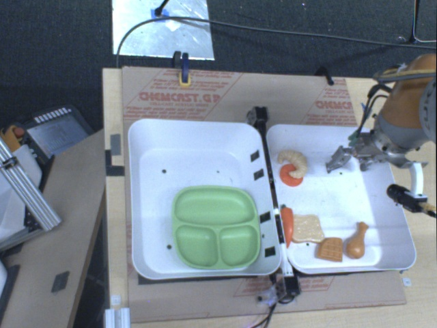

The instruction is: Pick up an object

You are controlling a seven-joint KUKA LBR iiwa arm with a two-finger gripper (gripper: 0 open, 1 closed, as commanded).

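**Arm poised over the right bin, food items lying on its floor**

The bench carries two shallow white bins side by side on a sheet of printed cardboard (pixel 205 91). The left bin (pixel 147 183) contains a green divided tray (pixel 215 225) with one long compartment at the far side and two smaller ones at the near side; the tray lies toward the near right corner of that bin. The right bin (pixel 389 248) contains the loose objects of the task. Near its far left corner lies a pale croissant (pixel 292 159), and just beside it, on the near side, a red-orange tomato (pixel 292 175); the two appear to touch. Along the near left wall lies a narrow red pepper (pixel 287 225), with a slice of bread (pixel 306 228) against its right side. A waffle piece (pixel 330 249) sits at the near corner of the bread, and a brown chicken drumstick (pixel 356 242) lies just to the right of the waffle, its thin end pointing toward the far side.

The arm (pixel 410 108) enters from the right, its orange band above the grey wrist. The gripper (pixel 336 161) is over the far part of the right bin, pointing left toward the croissant and tomato yet apart from both. Nothing is seen between its fingers; how far they are spread cannot be told at this angle. A black cable (pixel 287 33) crosses the dark floor beyond the bench.
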